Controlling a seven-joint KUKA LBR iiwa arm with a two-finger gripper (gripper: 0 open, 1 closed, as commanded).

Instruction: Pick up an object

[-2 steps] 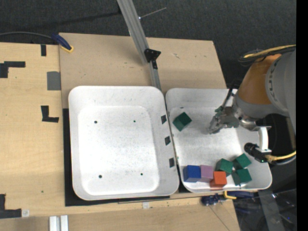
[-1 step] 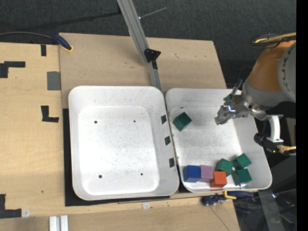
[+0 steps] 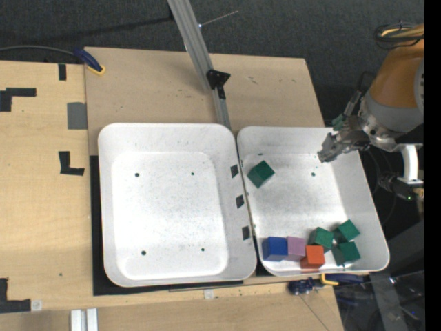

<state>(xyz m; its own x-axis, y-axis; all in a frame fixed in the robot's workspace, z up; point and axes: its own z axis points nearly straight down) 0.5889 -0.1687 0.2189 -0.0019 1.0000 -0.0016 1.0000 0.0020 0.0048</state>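
While the gripper (image 3: 329,150) hovers at right of frame, perhaps empty, jaw state unclear, the approach is under way; next, descend onto the green block (image 3: 260,174).

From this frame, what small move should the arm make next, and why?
Probably shift the tool leftward and lower it toward the lone green cube in the right white bin. That cube sits apart with bare floor around it, while the blue, pink, orange and green blocks crowd the bin's near corner. The tool hangs at the bin's right side, nothing visibly held.

Probably a lab: taped bench (image 3: 41,205), white bins (image 3: 110,185).
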